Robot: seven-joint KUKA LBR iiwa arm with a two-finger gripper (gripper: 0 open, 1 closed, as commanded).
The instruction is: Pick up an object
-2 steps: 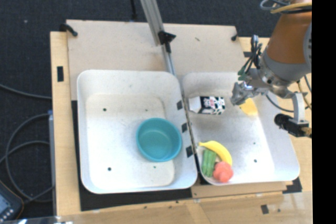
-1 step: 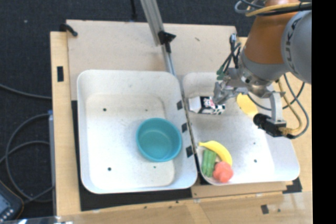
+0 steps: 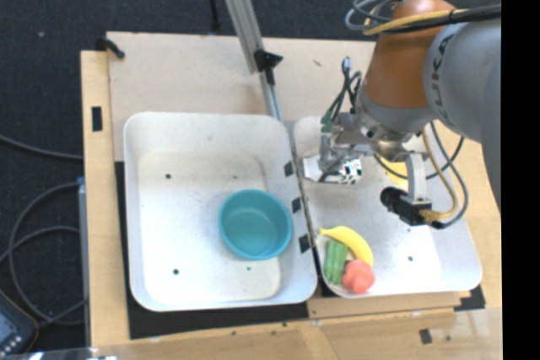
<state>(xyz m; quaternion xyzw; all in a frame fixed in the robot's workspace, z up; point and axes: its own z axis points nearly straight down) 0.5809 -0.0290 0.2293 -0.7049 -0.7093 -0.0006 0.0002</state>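
White plastic forms both shallow bins on the bench; the right bin [image 3: 447, 261] serves as landmark. Above its far left part hangs the gripper [image 3: 337, 167] of the grey, orange-banded arm [image 3: 422, 63]; whether its jaws are spread or pressed together cannot be told. Against the bin's near left wall lie a yellow banana [image 3: 353, 240], a green vegetable [image 3: 335, 259] and a red fruit [image 3: 359, 276], touching. A blue bowl [image 3: 255, 223] sits in the left bin [image 3: 169, 181] beside it.
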